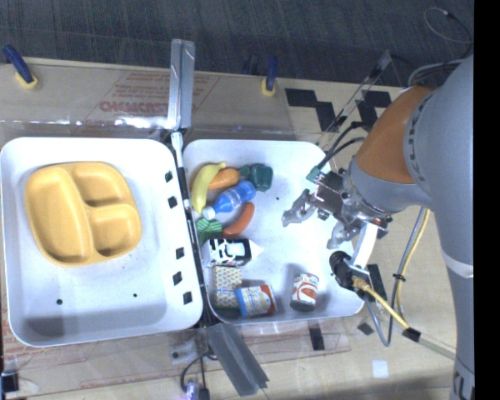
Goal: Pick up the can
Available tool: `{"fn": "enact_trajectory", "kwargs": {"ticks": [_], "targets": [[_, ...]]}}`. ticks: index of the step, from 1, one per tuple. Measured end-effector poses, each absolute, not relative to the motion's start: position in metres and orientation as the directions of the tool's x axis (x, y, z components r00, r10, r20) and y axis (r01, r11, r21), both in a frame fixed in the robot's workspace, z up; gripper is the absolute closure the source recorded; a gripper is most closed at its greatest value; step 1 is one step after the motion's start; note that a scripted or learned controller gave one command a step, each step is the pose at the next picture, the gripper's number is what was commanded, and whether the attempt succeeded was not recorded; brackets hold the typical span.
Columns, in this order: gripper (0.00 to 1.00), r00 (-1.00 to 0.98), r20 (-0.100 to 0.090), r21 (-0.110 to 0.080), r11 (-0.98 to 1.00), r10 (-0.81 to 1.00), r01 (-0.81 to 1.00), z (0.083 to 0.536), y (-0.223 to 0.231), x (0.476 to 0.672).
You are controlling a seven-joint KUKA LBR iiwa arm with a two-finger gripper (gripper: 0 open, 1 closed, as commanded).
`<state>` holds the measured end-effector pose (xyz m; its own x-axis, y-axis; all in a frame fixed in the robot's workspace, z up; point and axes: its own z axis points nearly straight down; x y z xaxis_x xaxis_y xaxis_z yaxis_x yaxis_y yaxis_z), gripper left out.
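Nearest the viewer, along the near wall of the right bin [337, 152], lie three small things in a row. Rightmost is the can [305, 291], red and white, seeming to stand upright or a little tilted, just inside the bin's near right corner. Just left of it lies a blue-lidded container [255, 299] on its side, and left again a patterned packet [226, 280].

A little farther in, a black-and-white carton [231, 249] sits by the bin's left wall. Beyond that is a cluster of toy food — a yellow banana [203, 186], a blue bottle [231, 199], an orange sausage-shaped piece [242, 217] and a dark green item [257, 176] at the far end.

The left bin [83, 307] holds a yellow divided tray [83, 210], well apart from everything else.

The gripper [304, 209] reaches in from the right, hanging over the bare middle of the right bin, its metal fingers pointing left. They appear parted somewhat, with nothing between them — it holds no object.

The relation that matters: the can lies toward the near side of the fingers and almost level with them left to right, so the gripper would need to travel nearward and descend. The can sits close to the bin's near wall and to the blue-lidded container, which probably leaves little room for the fingers on either side.
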<state>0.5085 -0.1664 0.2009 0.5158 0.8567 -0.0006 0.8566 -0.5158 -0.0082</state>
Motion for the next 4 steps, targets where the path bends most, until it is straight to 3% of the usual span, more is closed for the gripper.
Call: {"fn": "enact_trajectory", "kwargs": {"ticks": [1,3,4], "targets": [[0.00,0.655,-0.001,-0.007,-0.655,0.756,0.756,0.114,-0.191,0.475],[0.00,0.477,0.003,-0.008,-0.477,0.879,0.879,0.107,-0.169,0.477],[0.00,0.281,0.004,-0.005,-0.281,0.960,0.960,0.092,-0.178,0.477]]}}
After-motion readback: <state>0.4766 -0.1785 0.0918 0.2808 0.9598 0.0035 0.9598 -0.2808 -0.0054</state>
